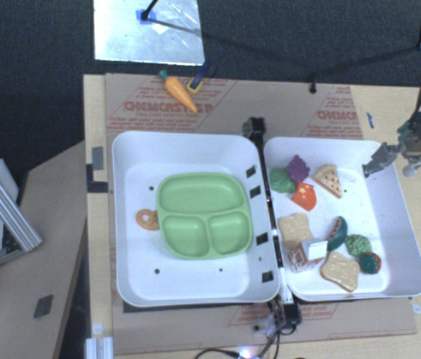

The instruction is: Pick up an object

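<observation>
The right bin [401, 223] holds several toy foods: purple grapes [297, 167], a green leafy piece [280, 179], a red piece [304, 196], a pizza slice [329, 179], two bread slices [294, 229] [340, 271], a small box-like piece [304, 253], a dark green slice [336, 234], broccoli [357, 244] and a red-and-green piece [370, 262]. My gripper [393, 163] hangs over that bin's far right corner. It is open and nothing sits between its fingers. The pizza slice lies a little to its left.
The left bin [131, 275] bears a green divided plate [203, 214] and a small pretzel [148, 219] beside it. A toy carrot [180, 92] lies on the cardboard behind the bins. A shiny sheet [149, 21] sits at the back.
</observation>
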You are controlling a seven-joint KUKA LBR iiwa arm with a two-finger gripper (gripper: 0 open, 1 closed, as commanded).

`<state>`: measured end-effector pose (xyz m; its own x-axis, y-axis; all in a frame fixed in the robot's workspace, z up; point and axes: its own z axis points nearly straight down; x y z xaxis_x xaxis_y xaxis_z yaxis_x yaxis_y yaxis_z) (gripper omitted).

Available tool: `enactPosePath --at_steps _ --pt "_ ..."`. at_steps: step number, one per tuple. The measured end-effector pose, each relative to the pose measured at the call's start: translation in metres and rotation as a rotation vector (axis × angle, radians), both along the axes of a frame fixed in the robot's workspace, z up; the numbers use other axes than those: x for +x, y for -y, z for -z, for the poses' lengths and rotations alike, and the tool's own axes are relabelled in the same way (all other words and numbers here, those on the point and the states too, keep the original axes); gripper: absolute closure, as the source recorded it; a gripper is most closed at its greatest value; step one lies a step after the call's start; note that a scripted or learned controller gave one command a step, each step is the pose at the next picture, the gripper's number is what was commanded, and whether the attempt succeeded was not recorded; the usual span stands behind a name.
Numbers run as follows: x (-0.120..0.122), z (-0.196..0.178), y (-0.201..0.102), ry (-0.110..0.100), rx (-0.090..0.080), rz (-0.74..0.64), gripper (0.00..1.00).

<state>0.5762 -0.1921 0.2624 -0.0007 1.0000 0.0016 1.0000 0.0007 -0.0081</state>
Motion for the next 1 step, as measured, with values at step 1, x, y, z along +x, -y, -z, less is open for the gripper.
enactPosePath --at_steps 1 --pt "0.0021 -0.0058 -0.0005 0.010 -0.002 -0.003 0.00"
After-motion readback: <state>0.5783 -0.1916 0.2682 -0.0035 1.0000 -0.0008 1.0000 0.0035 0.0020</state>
